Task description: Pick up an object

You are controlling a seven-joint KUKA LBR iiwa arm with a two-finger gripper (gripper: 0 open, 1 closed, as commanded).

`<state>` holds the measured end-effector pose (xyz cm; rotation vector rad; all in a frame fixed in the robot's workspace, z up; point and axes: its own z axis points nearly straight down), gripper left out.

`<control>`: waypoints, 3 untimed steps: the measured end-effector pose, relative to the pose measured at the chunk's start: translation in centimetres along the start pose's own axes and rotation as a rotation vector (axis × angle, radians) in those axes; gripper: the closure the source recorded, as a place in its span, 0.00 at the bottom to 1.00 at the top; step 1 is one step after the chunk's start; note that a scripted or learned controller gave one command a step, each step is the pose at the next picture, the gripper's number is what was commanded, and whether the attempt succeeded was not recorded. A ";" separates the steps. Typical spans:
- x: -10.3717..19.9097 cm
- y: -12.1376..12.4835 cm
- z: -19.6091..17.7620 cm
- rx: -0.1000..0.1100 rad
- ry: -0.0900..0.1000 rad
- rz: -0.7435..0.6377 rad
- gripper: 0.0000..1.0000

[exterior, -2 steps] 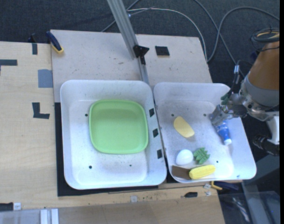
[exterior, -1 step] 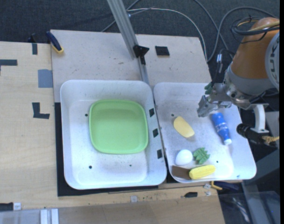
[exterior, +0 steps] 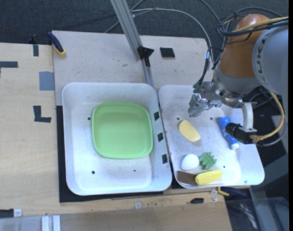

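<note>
Even soft light, slightly blurry throughout

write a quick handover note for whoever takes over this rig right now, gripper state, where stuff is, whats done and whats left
Gripper: low over the back of the right bin, nothing seen between its fingers; open or shut can't be told.
Right bin holds: yellow oval piece just in front of the gripper, blue marker under the arm at the right, white egg, green toy and corn cob at the front edge.
Left bin holds a green plate.
Done: nothing lifted.
Left: grasp an object and lift it; the yellow piece looks nearest.
</note>
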<state>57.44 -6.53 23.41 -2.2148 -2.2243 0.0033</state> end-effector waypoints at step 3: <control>14.0 7.9 2.2 -0.002 -0.001 0.000 1.00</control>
